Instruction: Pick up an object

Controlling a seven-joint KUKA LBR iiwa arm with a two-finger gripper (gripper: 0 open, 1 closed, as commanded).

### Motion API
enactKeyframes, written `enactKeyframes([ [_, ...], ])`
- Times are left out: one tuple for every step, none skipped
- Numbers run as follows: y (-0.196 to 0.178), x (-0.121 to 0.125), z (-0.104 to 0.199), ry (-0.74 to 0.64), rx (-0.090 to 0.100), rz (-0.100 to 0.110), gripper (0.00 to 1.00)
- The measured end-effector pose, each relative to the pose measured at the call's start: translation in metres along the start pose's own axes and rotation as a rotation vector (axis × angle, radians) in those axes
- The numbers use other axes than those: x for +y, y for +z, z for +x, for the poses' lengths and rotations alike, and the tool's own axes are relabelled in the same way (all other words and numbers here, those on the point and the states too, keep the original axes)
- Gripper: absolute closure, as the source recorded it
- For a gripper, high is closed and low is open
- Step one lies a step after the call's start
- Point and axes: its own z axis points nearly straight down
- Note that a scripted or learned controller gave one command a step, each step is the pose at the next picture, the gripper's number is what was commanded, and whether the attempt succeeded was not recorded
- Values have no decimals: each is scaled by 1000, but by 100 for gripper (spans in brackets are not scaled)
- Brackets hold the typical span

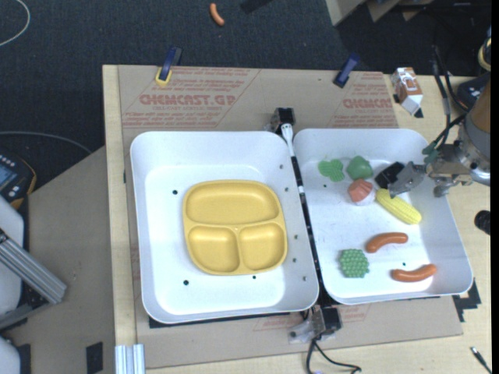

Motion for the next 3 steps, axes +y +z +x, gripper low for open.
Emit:
enactKeyframes([
  [-7, 3, 0, -3, -3, -14, 0],
  [43, -4, 8, -4, 0, -7, 0],
  [92, -4, -1, -3, 0, -7, 0],
])
